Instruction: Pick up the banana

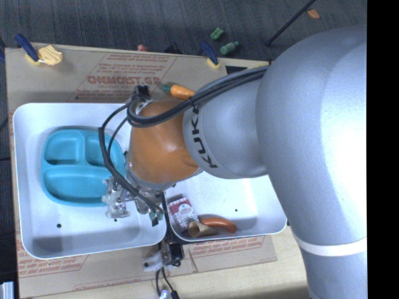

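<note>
**benchwatcher:** So where does this stand? The grey arm (299, 104) hogs the whole 3 o'clock side, its orange band parked right over the seam between the two bins.

**gripnerd:** Yeah, big lump. Left bin (25, 167) has the blue divided tray (68, 173) in it, and the gripper (132, 207) sits just off the tray's 4 o'clock corner, low over the left bin's floor. Can't tell whether it's spread or pressed together, it's just a shiny tangle from up here. Nothing visibly pinched.

**benchwatcher:** And the banana?

**gripnerd:** Honestly not sure. My best guess is the orange-brown curved piece (218, 223) in the right bin (262, 210), against the 6 o'clock wall, next to a red-and-white packet (181, 212). Colour is off for a banana, so treat it as a guess.

**benchwatcher:** If that's it?

**gripnerd:** Then it lies at roughly 4 o'clock from the gripper, across the divider. Its long axis runs about 9 to 3, so I'd reckon the gripper needs to hop over and close across the short way, 12 to 6.
</note>
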{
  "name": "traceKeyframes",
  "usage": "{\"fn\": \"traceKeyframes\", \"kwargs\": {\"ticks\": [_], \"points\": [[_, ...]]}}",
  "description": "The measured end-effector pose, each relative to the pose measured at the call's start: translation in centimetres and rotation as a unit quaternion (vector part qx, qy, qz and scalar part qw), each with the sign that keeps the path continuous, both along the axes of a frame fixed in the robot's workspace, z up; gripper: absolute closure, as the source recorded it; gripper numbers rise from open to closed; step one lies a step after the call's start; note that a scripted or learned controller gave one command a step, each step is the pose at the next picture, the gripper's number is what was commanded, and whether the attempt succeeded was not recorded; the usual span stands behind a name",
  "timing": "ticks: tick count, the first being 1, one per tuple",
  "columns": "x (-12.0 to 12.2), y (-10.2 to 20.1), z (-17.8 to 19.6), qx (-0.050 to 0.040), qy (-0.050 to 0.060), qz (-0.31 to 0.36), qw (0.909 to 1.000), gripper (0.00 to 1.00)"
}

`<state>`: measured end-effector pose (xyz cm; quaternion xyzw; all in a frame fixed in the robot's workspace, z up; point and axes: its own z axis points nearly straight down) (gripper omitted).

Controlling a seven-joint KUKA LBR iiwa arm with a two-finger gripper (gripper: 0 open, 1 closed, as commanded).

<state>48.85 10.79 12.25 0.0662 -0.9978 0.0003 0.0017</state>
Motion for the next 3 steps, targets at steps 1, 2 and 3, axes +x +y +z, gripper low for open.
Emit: {"fn": "traceKeyframes", "kwargs": {"ticks": [1,2,3], "points": [[1.0,7.4,-3.0,0.0012,-0.005,0.121,0.9926,1.00],[1.1,7.4,-1.9,0.0010,-0.006,0.122,0.9925,1.00],[1.1,7.4,-0.9,0.0010,-0.007,0.122,0.9924,1.00]]}}
